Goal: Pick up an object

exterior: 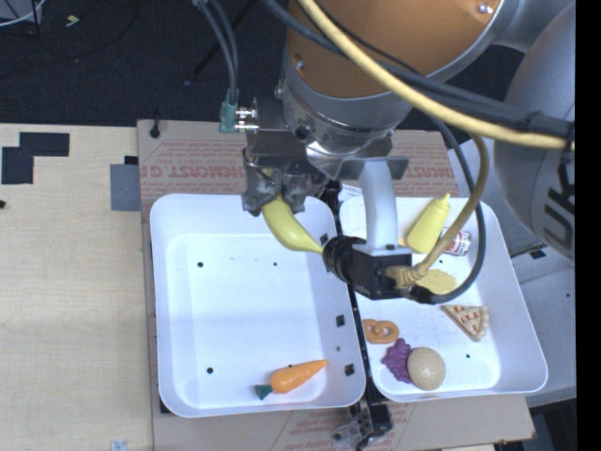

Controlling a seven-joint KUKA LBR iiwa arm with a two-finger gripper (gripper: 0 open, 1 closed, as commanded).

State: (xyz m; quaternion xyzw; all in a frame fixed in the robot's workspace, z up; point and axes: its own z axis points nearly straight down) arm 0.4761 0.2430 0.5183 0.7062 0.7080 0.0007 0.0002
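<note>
While the grey arm with its orange band (404, 26) is hung over the left shallow white bin (178, 346), a curved yellow plastic banana (289, 230) is pinched between the gripper (280, 198) fingers; the lift is best kept straight and slow.

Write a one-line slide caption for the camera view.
End effector grips a banana above the left bin, which holds a carrot.
</note>
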